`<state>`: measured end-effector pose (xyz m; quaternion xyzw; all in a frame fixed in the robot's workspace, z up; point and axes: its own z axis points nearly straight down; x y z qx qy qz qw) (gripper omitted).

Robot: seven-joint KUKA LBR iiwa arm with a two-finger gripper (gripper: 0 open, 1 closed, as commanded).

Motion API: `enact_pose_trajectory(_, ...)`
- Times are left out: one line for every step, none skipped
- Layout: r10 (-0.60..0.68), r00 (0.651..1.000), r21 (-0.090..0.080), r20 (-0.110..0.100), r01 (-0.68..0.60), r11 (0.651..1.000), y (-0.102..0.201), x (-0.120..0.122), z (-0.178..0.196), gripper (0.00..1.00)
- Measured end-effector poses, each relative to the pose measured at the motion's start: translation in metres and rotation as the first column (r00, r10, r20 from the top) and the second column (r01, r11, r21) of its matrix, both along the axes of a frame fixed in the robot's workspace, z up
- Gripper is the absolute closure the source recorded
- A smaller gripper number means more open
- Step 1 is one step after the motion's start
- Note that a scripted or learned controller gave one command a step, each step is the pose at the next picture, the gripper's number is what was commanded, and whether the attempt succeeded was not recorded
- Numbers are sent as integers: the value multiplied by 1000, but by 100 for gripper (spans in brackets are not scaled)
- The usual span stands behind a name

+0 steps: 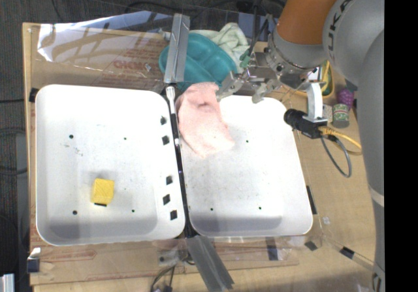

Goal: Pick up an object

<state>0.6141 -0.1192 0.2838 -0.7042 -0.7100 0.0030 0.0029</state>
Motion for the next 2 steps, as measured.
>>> enact_pose_trajectory(152, 988, 1, -1, -152, 988, -2, -15, -118, 0)
enact_pose_trajectory(164, 986, 0, 7, -164, 986, -30, 38, -191, 0)
